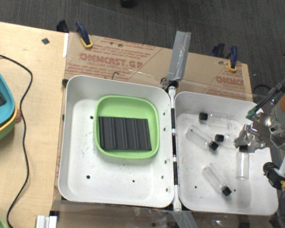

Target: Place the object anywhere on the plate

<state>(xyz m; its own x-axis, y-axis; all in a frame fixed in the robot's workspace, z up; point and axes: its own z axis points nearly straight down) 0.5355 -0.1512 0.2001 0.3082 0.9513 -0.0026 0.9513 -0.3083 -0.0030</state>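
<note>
Clear glossy plastic vials (216, 180) (black caps), matt green plastic plate (127, 127), smooth white bins (116, 189).

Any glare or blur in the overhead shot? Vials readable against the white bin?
Camera view: lighting is even and soft, shadows faint. The clear vials nearly vanish against the right bin; mostly their black caps stand out. The gripper area is cluttered and slightly soft, with a vial hanging below it. The green plate and its dark ribbed insert are crisp.
</note>
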